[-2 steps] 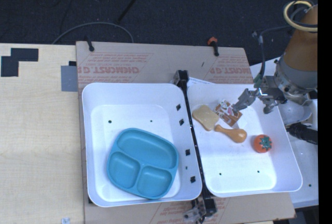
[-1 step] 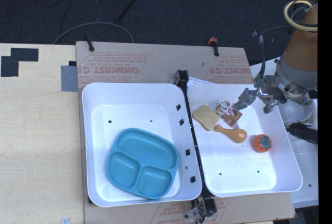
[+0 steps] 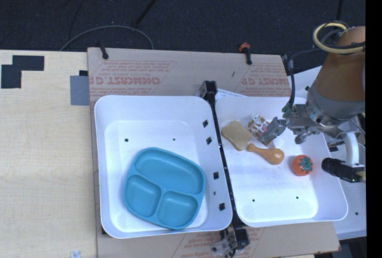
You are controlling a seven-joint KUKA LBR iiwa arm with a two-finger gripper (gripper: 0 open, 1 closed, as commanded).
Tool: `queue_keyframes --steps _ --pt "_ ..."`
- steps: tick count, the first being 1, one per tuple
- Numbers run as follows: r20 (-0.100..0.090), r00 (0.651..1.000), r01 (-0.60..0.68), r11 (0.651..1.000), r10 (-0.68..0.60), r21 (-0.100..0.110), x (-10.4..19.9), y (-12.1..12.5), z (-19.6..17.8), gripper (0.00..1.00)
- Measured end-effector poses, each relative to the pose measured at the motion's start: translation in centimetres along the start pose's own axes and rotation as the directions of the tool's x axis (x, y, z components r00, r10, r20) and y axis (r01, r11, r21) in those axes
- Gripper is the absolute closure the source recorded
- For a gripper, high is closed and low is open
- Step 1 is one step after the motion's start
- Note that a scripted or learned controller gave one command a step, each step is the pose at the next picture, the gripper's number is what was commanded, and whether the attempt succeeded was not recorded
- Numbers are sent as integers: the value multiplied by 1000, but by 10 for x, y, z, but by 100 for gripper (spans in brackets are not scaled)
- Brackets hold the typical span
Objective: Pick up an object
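The gripper [image 3: 273,131] is being seen low over the right bin [image 3: 334,215], near that bin's far edge, with its dark fingers pointing toward the divider between the two bins; whether the jaws are standing wide or narrow cannot be told, since they are being blurred into one dark grey mass, and nothing is being seen clearly between them. A small crumpled packet [image 3: 258,125] with red and white print is lying just beside the fingertips, on their divider side, possibly touching. A tan brush [image 3: 250,143] with a wooden handle is lying just below the gripper, its broad head turned toward the divider and its rounded handle end pointing toward the bin's middle. A small orange, tomato-like toy [image 3: 302,165] with a green top is resting near the right bin's right edge, apart from the brush. The grey arm [image 3: 340,86] is being carried in over that bin's far right corner, its orange band at the top. In the left bin [image 3: 107,119], a blue divided tray [image 3: 163,187] is lying tilted toward the near edge. Both bins are being borne on a cardboard sheet [image 3: 179,74] on the bench.
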State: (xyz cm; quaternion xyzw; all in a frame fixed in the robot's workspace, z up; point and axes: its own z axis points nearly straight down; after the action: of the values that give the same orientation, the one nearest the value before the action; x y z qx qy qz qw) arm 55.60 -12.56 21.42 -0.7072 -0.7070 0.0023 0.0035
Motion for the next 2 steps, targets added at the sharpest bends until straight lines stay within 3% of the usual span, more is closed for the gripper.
queue_keyframes --steps 2 --pt "2 1000 0 1000 0 -6 9 9 92 0"
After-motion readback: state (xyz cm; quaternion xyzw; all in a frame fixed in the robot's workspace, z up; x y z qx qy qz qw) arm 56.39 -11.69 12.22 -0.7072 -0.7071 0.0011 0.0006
